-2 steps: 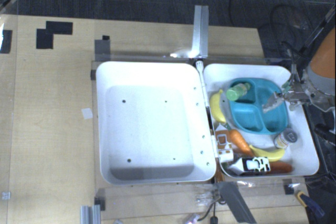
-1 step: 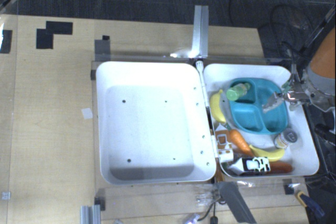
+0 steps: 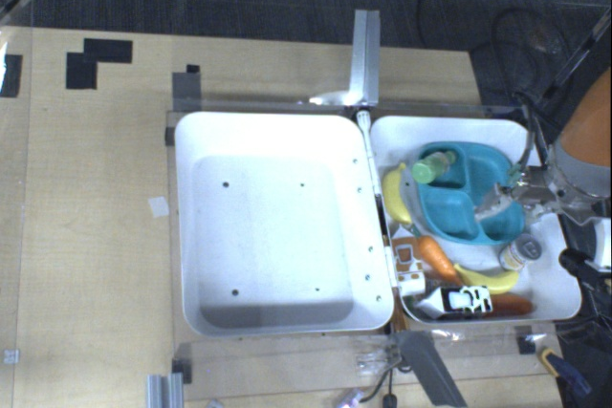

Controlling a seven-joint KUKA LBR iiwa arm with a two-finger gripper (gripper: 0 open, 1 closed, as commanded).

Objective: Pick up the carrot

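- The metal two-finger claw (image 3: 499, 202) hangs over the right bin, above the blue plastic divided tray (image 3: 466, 193); whether it is spread or pressed together I cannot tell, and nothing is seen pinched in it.
- The left white bin (image 3: 273, 225) plays no part in this step.
- The short orange carrot (image 3: 436, 256) lies tilted in the right white bin (image 3: 564, 287), just below the tray's lower left corner.
- A yellow banana (image 3: 395, 196) curves just left of the tray; a second banana (image 3: 490, 279) lies right beside the carrot's lower end.
- Likely best: shift down-left, align across the carrot's width, and descend clear of tray and banana.
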